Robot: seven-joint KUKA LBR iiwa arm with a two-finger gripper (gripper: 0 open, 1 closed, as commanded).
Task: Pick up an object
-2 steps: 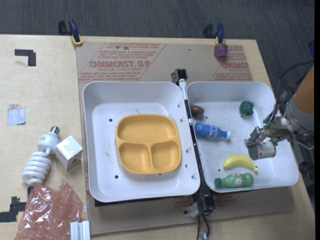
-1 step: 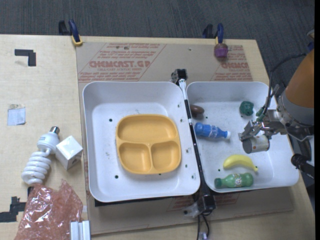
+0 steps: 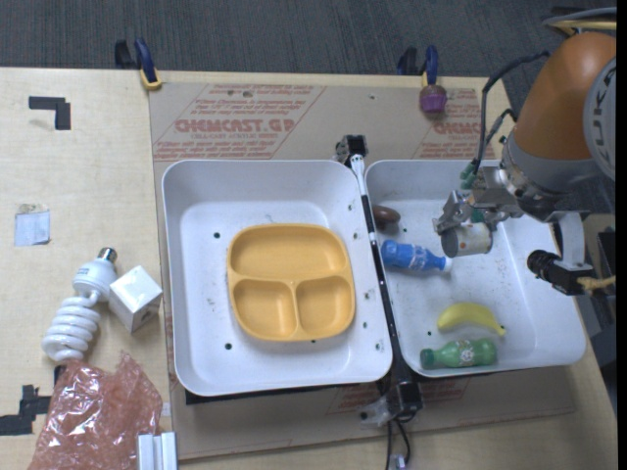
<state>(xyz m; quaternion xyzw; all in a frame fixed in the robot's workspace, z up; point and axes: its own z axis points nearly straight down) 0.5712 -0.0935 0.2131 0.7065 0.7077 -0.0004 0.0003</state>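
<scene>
Gripper [image 3: 462, 225] sits over the right bin [image 3: 549, 346] at mid-right of frame, can't tell its state, right by the blue bottle [image 3: 412, 257], which looks light, stiff and slick, so I'd grab across its round middle.

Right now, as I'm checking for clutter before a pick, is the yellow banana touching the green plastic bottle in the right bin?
Apart. The camera view shows white bin floor between the yellow banana and the green plastic bottle.

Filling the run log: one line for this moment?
gripper above right bin | nearest: blue bottle | banana, green bottle untouched | nothing seen held
</scene>
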